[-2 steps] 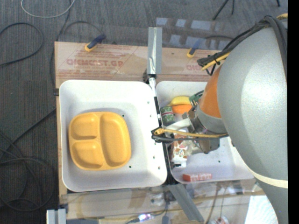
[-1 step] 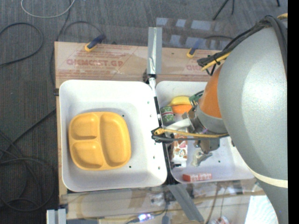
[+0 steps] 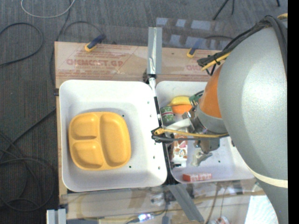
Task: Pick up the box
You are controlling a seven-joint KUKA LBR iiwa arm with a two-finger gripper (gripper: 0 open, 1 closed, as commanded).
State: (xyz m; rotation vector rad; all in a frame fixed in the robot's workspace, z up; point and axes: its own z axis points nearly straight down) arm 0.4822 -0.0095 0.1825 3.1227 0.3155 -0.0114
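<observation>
Jaws (image 3: 200, 158) low in the right bin (image 3: 219, 169), hanging under the grey arm (image 3: 254, 101) with its orange band. Their spread is hidden by the wrist and cable; cannot tell whether wide or narrow, and nothing is visibly held between them.

Box: judged to be the small printed carton (image 3: 180, 151), lying just left of the jaws, close against the bin's left wall. Its long axis runs roughly up-down in the view, so across the line from jaws to box. Only one arm, so no choice of nearer hand. The coming move likely needs a short shift leftward, with the wall crowding one side.

Right bin contents, relative to the jaws: a small red-and-white pack (image 3: 196, 176) just below them; a yellow-and-orange piece (image 3: 181, 104) and a green-labelled item (image 3: 167, 113) above and left, partly under the arm. A yellow cable (image 3: 187, 133) crosses just above the box.

Left bin (image 3: 84, 97), well left of the jaws: one yellow divided tray (image 3: 99, 139), three compartments, nothing visible in them.
</observation>
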